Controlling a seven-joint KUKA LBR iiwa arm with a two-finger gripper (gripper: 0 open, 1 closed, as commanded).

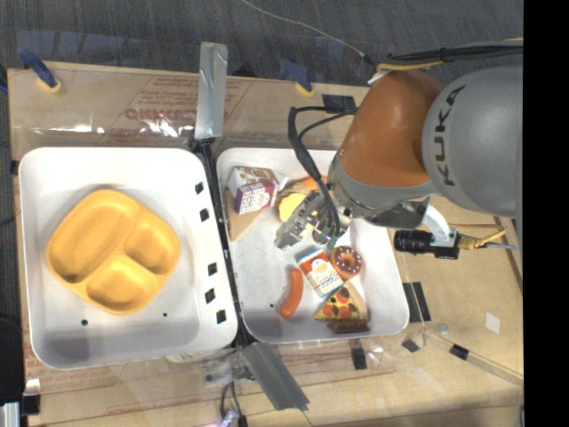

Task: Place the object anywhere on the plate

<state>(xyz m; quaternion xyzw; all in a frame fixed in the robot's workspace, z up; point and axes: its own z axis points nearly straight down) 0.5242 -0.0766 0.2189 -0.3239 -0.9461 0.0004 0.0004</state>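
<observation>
A yellow plate [113, 249] with three compartments lies in the left bin [53, 163]. The right bin [267, 318] holds several toy foods: a purple and white carton [252, 190], a yellow piece [291, 205], a small orange and white carton [320, 274], a chocolate donut [346, 260], a sausage [292, 293] and a pizza slice [340, 309]. My gripper [302, 223] hangs low over the middle of the right bin, just right of the yellow piece and above the small carton. The wrist and cables hide its fingertips.
The arm's orange band and grey body [418, 140] cover the right bin's back right corner. A black divider [218, 238] runs between the two bins. Tape strips and a cardboard sheet [133, 96] lie behind the bins.
</observation>
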